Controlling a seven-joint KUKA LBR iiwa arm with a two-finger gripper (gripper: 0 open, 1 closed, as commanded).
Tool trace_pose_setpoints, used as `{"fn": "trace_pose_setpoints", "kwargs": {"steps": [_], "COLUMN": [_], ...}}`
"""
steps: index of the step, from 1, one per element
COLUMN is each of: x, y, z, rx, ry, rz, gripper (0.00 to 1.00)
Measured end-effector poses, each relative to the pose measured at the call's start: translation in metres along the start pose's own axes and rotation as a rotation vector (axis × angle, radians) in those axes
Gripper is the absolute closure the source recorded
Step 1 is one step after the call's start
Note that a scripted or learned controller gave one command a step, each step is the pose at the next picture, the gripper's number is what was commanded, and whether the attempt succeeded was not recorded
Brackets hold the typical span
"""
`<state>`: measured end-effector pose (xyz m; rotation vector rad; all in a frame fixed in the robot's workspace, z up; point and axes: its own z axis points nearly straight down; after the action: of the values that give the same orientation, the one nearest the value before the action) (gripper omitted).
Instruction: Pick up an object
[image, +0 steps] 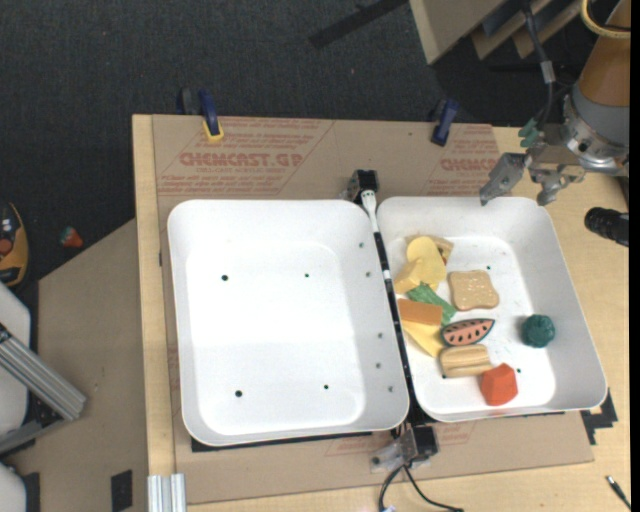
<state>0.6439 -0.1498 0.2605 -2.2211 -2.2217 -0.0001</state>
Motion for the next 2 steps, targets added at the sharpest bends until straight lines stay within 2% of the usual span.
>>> {"fn": "trace_pose_setpoints", "kwargs": {"steps": [1,2], "x": [0.1263,0.1181], "y": [-0.0207,-0.0206], "z": [-0.0962,-0.1005], "rx": [-0.012,-0.005], "ry": [0.003,-0.001], "rz": [-0.013,-0.002], "gripper": [0.0,1.0]}}
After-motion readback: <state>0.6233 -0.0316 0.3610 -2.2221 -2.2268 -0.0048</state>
